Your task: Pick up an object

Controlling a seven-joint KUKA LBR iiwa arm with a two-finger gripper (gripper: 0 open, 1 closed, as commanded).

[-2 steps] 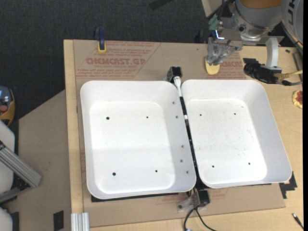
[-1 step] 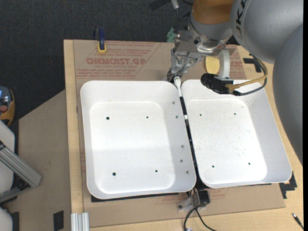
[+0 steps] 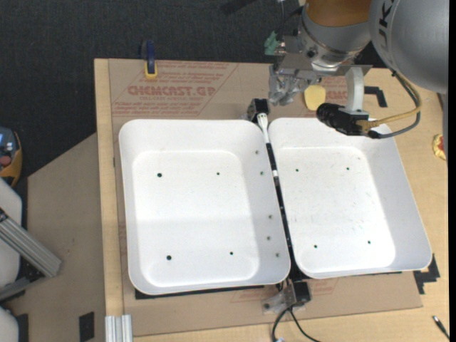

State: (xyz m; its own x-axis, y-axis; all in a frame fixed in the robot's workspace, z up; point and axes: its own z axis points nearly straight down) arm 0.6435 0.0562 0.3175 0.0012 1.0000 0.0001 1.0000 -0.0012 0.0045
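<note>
My gripper hangs above the far edge of the bench, just beyond the back left corner of the right bin. A small pale yellow object shows right beside the gripper, to its right, over the cardboard behind that bin. Whether the object is held or lies on the board is unclear. The grey arm with its orange band comes in from the top right.
The left bin and the right bin stand side by side on a cardboard sheet. A black cable mount overhangs the right bin's back rim. A blue and yellow clamp sits at the board's back left.
</note>
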